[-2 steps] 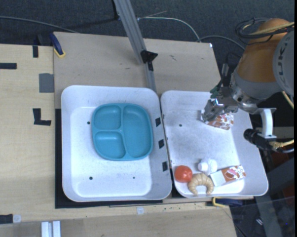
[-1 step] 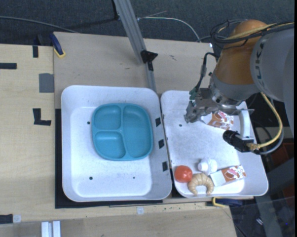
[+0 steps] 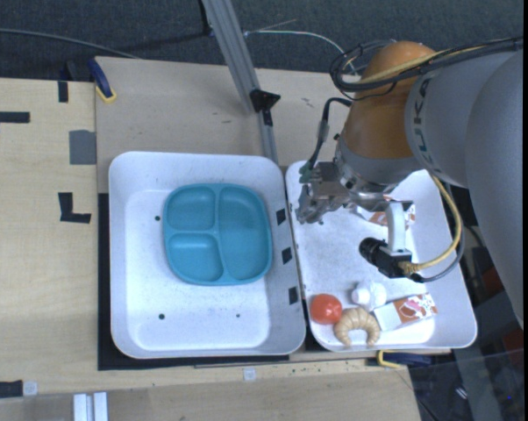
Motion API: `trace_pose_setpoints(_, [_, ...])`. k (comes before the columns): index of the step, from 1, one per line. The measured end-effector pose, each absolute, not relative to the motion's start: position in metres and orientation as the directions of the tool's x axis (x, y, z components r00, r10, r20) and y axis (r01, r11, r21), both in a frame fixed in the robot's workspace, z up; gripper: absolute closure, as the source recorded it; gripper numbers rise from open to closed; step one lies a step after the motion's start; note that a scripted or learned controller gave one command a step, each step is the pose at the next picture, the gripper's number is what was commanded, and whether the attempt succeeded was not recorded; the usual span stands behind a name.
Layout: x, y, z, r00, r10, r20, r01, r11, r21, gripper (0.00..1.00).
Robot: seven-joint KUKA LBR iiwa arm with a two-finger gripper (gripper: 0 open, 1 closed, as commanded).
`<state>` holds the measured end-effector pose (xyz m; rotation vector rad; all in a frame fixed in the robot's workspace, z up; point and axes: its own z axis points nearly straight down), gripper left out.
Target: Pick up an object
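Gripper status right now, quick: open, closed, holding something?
Gripper: low over the top-left corner of the right bin; open or closed cannot be told, and nothing is seen held in it.

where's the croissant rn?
The croissant lies in the right bin, at its near edge, just right of the red ball and left of the red-and-white packet.
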<state>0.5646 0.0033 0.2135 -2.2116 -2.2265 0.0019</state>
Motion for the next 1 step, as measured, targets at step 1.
trace_pose_setpoints(1, [0.5644,0.0618,0.2093,-0.008,1.000,0.002,1.000,0.008,-0.003,1.00])
